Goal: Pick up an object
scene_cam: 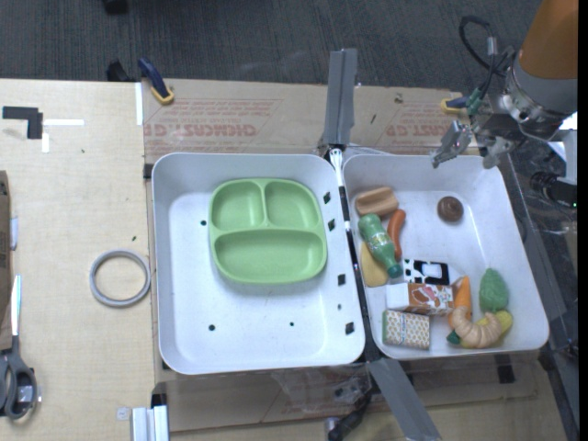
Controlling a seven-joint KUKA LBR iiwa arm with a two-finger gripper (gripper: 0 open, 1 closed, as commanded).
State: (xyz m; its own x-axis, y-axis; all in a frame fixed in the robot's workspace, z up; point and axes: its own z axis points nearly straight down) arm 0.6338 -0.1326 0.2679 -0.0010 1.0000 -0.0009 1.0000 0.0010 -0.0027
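Approach step: the pincer [469, 144] hangs open and empty above the right white bin [514, 211]; next, descend onto a toy.

The two shallow white plastic bins [175, 274] were smooth with a soft sheen; the pale green three-part plastic plate [267, 228] looked matt and even; the bench of light wood-grain board [69, 200] was flat and dull; the brown corrugated cardboard sheet [239, 118] behind the bins was rough and printed; the grey ring of tape [119, 277] looked slightly glossy; the green translucent plastic bottle [378, 242] shone in places; the small printed paper carton [430, 297] was matt; the gripper [470, 145] of grey metal looked dull; the dark floor carpet [276, 16] appeared coarse and fibrous.
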